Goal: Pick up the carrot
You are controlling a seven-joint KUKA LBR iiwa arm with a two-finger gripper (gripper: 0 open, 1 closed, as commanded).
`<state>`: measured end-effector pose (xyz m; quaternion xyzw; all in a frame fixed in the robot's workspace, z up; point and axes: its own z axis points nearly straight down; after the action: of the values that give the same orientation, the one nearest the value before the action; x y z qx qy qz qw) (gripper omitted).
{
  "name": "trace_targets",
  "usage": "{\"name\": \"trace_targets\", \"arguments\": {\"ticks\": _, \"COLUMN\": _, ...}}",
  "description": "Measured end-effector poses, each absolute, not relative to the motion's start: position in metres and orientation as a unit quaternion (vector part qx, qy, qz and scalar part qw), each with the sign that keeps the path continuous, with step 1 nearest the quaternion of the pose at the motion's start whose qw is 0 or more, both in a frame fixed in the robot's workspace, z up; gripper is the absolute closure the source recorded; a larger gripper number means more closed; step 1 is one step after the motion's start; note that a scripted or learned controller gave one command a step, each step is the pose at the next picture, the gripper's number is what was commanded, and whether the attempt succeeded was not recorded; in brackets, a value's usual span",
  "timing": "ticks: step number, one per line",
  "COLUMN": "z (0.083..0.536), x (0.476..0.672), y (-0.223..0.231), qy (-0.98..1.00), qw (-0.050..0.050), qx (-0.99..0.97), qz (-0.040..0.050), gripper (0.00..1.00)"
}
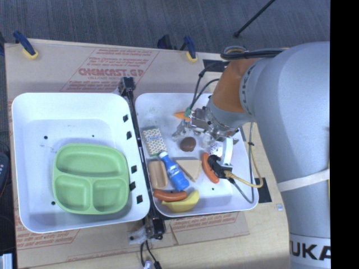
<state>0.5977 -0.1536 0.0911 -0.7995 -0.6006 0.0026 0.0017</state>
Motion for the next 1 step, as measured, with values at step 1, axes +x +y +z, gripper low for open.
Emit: {"name": "trace_targets", "arguments": {"ticks": 1, "z": 0.1086, "x": 0.6568, "y": -0.1896, "qy": -0.543, "qw": 0.001, "qx": -0.840, "qz": 0.0010, "gripper": 0.00}}
